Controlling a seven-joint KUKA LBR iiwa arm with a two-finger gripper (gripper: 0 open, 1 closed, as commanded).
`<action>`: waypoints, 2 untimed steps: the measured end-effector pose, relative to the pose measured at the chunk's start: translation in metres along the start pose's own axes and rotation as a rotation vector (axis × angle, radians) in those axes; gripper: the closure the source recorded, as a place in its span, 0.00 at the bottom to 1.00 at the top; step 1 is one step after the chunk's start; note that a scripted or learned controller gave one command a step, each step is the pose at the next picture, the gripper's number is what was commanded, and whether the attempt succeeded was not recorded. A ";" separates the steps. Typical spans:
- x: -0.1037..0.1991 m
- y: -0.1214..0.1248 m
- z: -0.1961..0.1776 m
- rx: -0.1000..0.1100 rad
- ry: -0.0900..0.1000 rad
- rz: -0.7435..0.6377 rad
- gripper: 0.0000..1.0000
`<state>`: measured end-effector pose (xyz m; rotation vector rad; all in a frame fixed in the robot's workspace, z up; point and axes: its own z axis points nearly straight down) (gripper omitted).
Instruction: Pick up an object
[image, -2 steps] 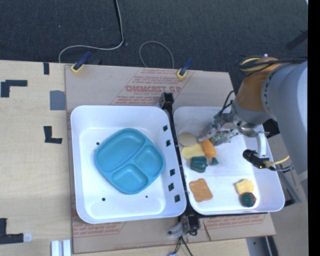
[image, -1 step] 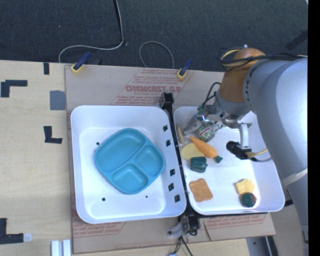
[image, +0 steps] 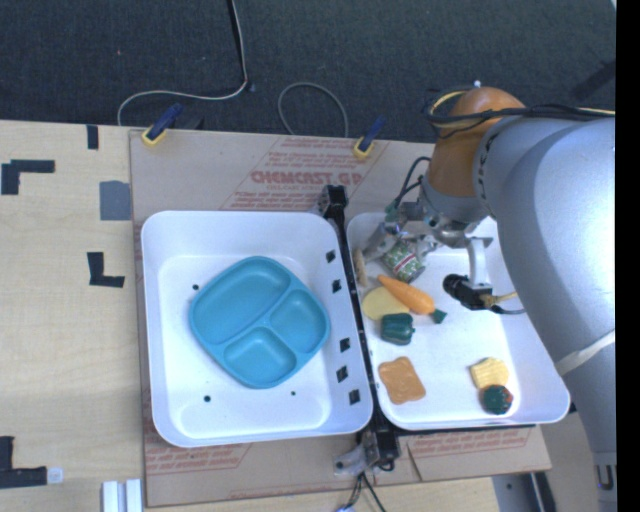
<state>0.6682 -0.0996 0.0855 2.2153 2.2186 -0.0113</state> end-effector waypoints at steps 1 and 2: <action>0.003 0.001 -0.011 -0.004 0.006 0.000 1.00; 0.067 -0.065 -0.105 -0.001 0.013 -0.004 1.00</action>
